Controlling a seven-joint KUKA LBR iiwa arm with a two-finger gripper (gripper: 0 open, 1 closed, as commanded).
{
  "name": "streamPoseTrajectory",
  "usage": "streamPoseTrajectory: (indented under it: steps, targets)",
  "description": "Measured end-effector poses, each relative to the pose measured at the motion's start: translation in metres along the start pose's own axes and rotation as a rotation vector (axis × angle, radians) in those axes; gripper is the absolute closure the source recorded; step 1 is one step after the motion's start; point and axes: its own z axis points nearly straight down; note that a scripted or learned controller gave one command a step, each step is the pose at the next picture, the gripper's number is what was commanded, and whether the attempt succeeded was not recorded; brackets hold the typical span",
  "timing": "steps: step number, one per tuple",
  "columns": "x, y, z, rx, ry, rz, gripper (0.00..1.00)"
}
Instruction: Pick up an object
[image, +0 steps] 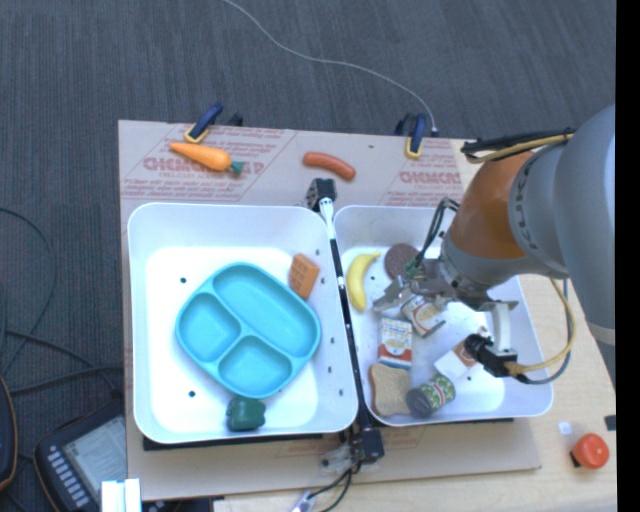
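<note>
My grey KUKA arm (575, 200) comes in from three o'clock, its bulk filling the upper right. The orange band above the wrist (490, 215) sits at about two o'clock from frame centre, and the wrist tilts down and toward nine o'clock from there. The metal two-finger gripper (398, 295) hangs low at the end of it, slightly right of centre. A black cable loops off the wrist toward five o'clock.

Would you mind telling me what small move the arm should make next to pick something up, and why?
Probably a short descent onto the clutter beneath it. The gripper hangs over the right bin, just right of the banana and above a small carton. Nothing visibly sits in it yet, so closing now would likely miss.
</note>
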Motion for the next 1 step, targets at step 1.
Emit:
streamPoseTrajectory:
  steps: [1]
  targets:
    - [0.0000,0.0013,-0.0110,-0.003,0.000,0.000,1.00]
